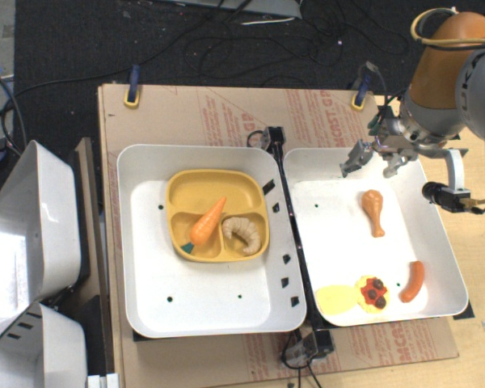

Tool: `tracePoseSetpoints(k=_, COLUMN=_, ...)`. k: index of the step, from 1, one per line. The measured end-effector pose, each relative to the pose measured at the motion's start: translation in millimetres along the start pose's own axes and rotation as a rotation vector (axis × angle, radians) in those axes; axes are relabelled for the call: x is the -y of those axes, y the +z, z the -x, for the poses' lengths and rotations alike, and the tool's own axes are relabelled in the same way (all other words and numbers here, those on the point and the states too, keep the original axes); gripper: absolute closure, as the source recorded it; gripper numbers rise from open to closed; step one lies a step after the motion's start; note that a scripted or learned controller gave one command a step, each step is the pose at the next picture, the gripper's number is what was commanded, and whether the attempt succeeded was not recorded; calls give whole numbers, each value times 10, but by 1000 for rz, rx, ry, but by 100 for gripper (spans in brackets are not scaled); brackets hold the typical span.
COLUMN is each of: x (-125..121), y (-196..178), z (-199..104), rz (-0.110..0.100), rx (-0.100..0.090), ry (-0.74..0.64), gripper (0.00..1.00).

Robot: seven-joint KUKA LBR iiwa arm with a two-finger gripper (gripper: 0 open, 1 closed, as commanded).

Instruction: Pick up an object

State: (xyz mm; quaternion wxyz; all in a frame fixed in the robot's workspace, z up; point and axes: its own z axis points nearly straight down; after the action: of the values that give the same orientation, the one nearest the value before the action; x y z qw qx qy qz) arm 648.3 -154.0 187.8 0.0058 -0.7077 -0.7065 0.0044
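Chicken drumstick (373,211), tan, smooth plastic toy, knobbed at the upper end and tapering down: lies loose on the floor of the right bin (331,241), upper centre. Nothing touches it.

Gripper (377,161) at about 12 o'clock from the drumstick, over the bin's top edge. Two dark metal fingers (354,160) splayed wide, nothing between them, not touching any object. Grey wrist behind, orange band above, arm entering from 3 o'clock.

Other contents of the right bin: sausage (412,281), orange-red, glossy, curved, at 4 o'clock from the drumstick near the right wall. Flat yellow piece (335,299) with a cluster of red and dark berries (374,292) at its right end, at 6 o'clock by the bottom wall.

Left bin (145,257), white, shallow, rounded corners: holds a yellow divided plate (186,188), matte plastic, three compartments. Carrot (208,221), orange cone, lies slanted across a divider. Pale curled shrimp (244,234), ridged, in the lower right compartment.
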Motion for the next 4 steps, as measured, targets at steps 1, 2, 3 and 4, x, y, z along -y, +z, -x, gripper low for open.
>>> tracePoseSetpoints(k=1, x=-30, y=-97, z=-7, rz=14, rx=2, ry=-3, gripper=0)
tracePoseSetpoints(k=2, x=-32, y=333, z=-32, rz=11, rx=2, ry=-4, gripper=0)
tracePoseSetpoints(k=3, x=25, y=800, z=22, rz=11, rx=2, ry=0, gripper=0)
tracePoseSetpoints(k=4, x=23, y=963, z=17, rz=13, rx=2, ry=-1, gripper=0)
